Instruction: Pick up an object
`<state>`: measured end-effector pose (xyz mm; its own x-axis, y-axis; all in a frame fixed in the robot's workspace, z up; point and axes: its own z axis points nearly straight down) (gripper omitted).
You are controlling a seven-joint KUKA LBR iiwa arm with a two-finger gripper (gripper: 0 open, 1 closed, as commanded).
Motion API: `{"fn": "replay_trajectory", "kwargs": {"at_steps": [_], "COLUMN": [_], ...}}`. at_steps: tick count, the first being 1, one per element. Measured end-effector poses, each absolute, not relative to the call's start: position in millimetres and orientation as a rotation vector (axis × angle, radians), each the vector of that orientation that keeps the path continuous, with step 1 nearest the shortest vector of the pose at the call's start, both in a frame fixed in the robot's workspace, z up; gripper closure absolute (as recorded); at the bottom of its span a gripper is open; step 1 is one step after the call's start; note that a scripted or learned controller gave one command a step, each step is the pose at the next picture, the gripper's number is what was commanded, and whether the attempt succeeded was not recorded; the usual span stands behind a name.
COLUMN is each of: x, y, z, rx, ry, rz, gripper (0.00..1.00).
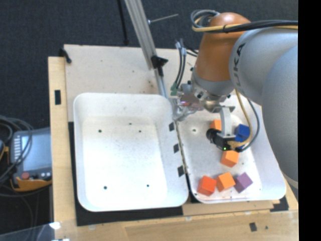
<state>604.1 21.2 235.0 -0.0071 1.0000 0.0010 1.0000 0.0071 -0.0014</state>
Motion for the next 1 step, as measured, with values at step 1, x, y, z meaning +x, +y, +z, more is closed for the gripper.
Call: {"fn": "replay_trajectory", "kwargs": {"at_steps": [1], "x": [607.9], "y": [69.4], "z": [226.6], "rx": [-2.214], "ry": [-2.228], "rz": [-0.001], "gripper": [1.00]}}
